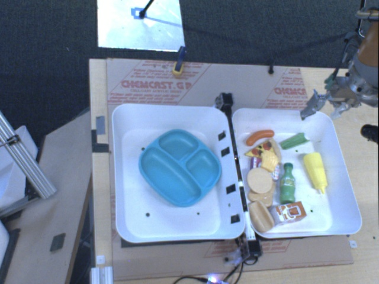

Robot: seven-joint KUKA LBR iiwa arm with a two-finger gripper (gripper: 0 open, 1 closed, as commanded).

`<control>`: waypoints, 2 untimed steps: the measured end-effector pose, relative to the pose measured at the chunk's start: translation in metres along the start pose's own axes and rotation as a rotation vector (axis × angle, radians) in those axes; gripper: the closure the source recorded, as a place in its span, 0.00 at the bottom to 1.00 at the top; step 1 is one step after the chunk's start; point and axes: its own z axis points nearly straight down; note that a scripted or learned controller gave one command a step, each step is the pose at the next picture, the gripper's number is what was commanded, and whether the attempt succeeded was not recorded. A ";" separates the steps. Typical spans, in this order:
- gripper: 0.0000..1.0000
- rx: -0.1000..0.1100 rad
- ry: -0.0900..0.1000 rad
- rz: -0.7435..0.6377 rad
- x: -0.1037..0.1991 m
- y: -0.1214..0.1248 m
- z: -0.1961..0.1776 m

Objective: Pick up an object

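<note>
The left bin (124,123) holds a blue tray (179,167). The right bin (342,176) holds a sausage (260,136), green bottle (287,183) and yellow bottle (316,171). Above its far right corner hangs the tool (324,106), fingers spread, gripping nothing.

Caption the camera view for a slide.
Gripper hovers over the toy-filled right bin; blue tray fills the left.
</note>
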 end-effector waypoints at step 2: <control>0.00 -0.009 -0.003 -0.001 0.000 0.002 0.033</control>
